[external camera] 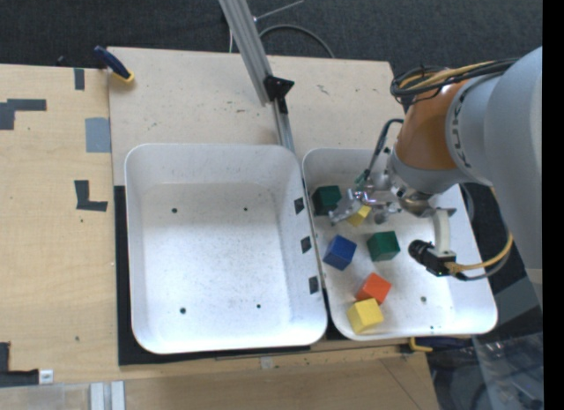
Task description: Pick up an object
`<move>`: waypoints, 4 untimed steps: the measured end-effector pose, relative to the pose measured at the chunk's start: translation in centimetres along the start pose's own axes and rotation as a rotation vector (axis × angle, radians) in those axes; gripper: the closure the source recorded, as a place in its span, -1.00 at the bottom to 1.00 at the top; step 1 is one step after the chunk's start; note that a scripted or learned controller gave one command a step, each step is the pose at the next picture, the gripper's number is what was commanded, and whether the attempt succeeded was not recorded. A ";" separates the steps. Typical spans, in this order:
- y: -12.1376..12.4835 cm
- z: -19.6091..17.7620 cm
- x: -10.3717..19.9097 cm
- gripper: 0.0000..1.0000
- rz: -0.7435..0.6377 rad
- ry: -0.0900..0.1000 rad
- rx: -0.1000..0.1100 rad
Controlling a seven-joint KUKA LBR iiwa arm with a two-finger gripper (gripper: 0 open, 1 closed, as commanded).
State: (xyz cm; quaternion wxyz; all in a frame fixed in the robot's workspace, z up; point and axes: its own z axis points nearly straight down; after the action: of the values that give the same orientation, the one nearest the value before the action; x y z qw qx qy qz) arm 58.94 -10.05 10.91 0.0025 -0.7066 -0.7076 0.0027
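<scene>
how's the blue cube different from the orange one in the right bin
The blue cube is blue and lies toward the bin's left wall; the orange cube is orange and sits nearer the front, beside a yellow cube. The blue one looks slightly larger. Both are small blocks lying free of the gripper.

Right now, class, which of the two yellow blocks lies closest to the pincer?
The small yellow block right at the pincer, beside the dark green block. The other yellow block sits near the bin's front edge.

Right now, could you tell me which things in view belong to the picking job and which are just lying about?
Part of the job:
- tool, down in the right bin
- small yellow piece at its tip
- dark green block
- green block
- blue block
- orange block
- yellow block

Lying about:
- left bin
- blue and yellow clamp
- metal rail
</scene>
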 end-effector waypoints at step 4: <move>0.7 -10.5 -0.4 1.00 0.000 -0.001 -0.012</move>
State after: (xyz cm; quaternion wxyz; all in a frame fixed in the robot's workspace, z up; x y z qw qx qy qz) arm 59.67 -10.45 21.39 -0.0021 -0.7066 -0.7076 -0.0014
